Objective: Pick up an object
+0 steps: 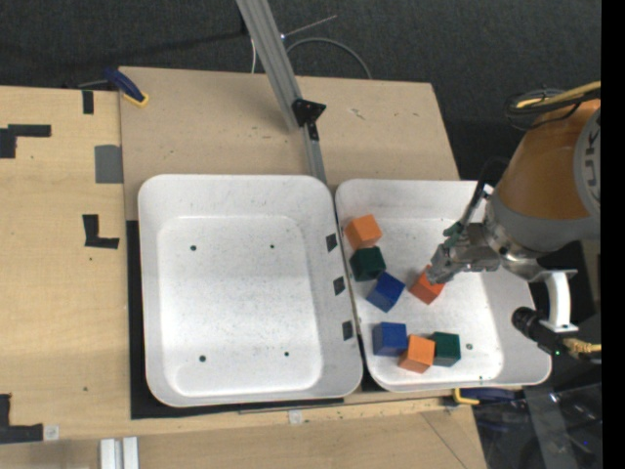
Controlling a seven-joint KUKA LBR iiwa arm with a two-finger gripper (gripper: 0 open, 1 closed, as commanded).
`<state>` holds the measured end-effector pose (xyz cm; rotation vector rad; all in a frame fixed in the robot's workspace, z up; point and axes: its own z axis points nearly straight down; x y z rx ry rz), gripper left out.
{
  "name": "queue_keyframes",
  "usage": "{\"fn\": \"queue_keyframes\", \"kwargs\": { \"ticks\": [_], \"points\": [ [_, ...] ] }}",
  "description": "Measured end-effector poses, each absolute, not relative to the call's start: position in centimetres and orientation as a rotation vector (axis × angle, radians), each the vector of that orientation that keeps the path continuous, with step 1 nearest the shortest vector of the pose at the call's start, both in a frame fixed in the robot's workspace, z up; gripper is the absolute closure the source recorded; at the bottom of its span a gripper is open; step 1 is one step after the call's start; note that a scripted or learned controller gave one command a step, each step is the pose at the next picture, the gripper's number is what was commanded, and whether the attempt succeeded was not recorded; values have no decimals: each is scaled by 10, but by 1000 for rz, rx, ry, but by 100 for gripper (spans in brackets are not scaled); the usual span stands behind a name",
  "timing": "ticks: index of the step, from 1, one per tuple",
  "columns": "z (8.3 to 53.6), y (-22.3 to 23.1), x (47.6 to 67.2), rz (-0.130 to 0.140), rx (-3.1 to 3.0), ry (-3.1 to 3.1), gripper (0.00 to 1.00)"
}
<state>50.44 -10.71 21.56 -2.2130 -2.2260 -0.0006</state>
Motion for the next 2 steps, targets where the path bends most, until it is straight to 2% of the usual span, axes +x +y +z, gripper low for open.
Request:
{"fn": "queue_keyframes", "kwargs": {
  "ticks": [2],
  "points": [
    [214,-7,495,1,-2212,-2227,100]
  ]
}}
